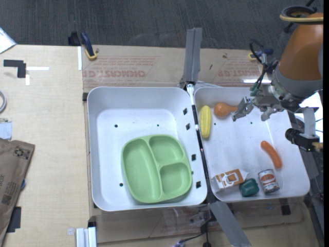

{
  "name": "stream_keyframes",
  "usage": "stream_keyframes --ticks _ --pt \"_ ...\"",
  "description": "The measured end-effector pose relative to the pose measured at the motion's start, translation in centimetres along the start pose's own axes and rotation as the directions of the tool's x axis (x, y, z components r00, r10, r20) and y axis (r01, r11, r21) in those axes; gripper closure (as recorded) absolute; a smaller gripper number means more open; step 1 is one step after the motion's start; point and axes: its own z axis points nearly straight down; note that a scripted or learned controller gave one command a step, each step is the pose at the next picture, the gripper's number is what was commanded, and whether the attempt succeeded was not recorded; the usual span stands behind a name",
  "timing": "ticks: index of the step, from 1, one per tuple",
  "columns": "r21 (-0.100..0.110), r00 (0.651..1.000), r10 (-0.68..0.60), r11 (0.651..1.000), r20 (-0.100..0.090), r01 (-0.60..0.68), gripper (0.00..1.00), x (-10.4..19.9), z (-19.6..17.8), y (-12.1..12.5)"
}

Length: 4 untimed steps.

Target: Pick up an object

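Cardboard covers the bench [46, 153], and 2 shallow white bins sit on it side by side below a dark floor. Starting at the left, the left bin [103, 138] holds a green divided tray [156, 167] with 3 compartments, lying toward the bin's 5 o'clock corner.

Next across, the right bin [239, 138] holds the loose items: a yellow corn cob [205, 121] standing lengthwise against its left wall at about 10 o'clock, an orange round fruit [222, 109] just beside the cob at 11 o'clock, a small carton [228, 179] at 7 o'clock, a green piece [249, 188] touching the carton, a small can [268, 181] at 5 o'clock, and an orange carrot [271, 154] lying aslant at 4 o'clock.

Furthest right, the gripper [253, 109] hangs over the bin's 1 o'clock region, its 2 fingers spread wide with nothing between them.

By my reading the step in hand is the approach: no object is grasped yet. The orange fruit is nearest, just off the gripper's 9 o'clock side, smooth and rounded, so it may roll. The next move calls for centring over a chosen item, descending, then closing squarely.
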Motion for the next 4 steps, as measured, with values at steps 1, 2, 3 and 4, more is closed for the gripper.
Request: stream_keyframes --ticks 1,2,3,4 --pt "0.001 0.993 0.117 0.993 0.000 -0.117 0.00 -8.6 5.6 -1.4" --pt "0.008 0.986 0.166 0.986 -0.012 -0.165 0.00 -10.7 12.2 -5.0" --pt "0.001 0.972 0.234 0.972 -0.002 -0.234 0.00 -6.2 11.3 -5.1" --pt "0.000 0.999 0.052 0.999 -0.004 -0.052 0.00 -10.3 13.0 -3.3"
